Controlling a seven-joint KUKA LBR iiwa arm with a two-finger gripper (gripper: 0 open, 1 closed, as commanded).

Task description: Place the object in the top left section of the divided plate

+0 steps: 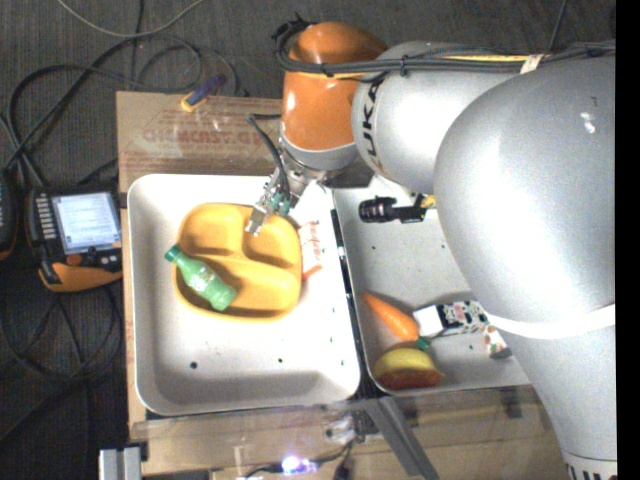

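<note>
Arm: the grey KUKA arm with the orange band [325, 78] is reaching in from the right and is hanging over the upper right part of the left bin.
Gripper: the two-finger gripper [262, 216] is pointing down at the upper right rim of the plate; whether its tips are parted or closed I cannot tell, and nothing is showing between them.
Plate: the yellow divided plastic plate [262, 278] is lying in the upper half of the left shallow white bin [200, 378].
Bottle: the small green plastic bottle with a white label [203, 279] is lying on its side across the plate's left rim, its cap pointing up and left, partly over the lower left section.
Right bin: the right shallow white bin [400, 253] is holding an orange carrot-shaped toy [392, 318], a yellow and red fruit-shaped toy [407, 366] and a small white printed carton [455, 317].
</note>
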